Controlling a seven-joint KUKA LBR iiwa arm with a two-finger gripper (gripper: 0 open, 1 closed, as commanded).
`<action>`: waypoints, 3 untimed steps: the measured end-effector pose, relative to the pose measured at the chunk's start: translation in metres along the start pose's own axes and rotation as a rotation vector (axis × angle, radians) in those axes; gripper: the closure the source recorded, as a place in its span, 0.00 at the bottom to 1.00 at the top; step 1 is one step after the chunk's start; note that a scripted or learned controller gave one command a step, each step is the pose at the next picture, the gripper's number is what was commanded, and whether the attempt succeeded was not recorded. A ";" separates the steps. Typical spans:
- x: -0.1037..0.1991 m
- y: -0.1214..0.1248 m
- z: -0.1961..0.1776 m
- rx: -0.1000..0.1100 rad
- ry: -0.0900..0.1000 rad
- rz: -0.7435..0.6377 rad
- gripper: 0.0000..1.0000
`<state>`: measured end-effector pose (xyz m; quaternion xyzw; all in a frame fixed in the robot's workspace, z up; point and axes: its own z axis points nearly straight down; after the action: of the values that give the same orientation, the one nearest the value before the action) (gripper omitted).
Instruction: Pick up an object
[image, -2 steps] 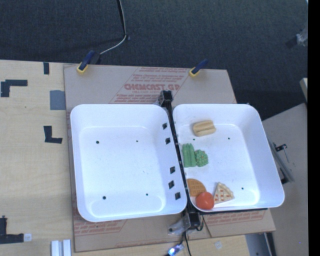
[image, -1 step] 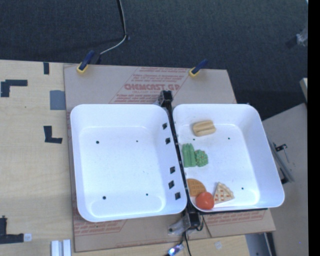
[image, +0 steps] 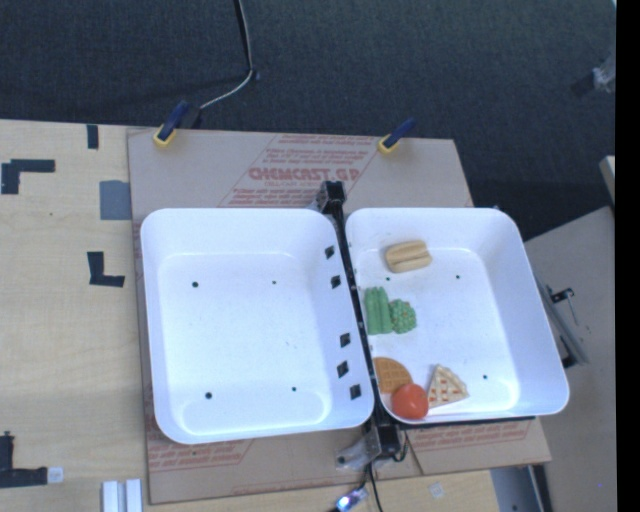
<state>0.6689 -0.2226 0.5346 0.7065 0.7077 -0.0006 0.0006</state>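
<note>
The right bin (image: 500, 300) holds several toy foods. A tan bread roll (image: 407, 256) lies near its back left. A green broccoli piece (image: 386, 312) rests against the left wall. At the front left corner sit an orange round cookie (image: 389, 373), a red tomato (image: 409, 402) and a waffle-patterned wedge (image: 447, 386), close together.
The left bin (image: 240, 320) stands beside the right one, joined along a black clipped divider (image: 345, 300). Both rest on a cardboard sheet (image: 300, 170) held by two yellow-blue clamps (image: 170, 125). A cable (image: 240, 60) runs at the back.
</note>
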 end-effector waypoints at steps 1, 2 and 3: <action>0.000 0.000 0.000 0.000 0.000 0.000 1.00; 0.000 0.000 0.000 0.000 0.000 0.000 1.00; 0.000 0.000 0.000 0.000 0.000 0.000 1.00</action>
<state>0.6689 -0.2226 0.5346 0.7066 0.7076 -0.0007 0.0005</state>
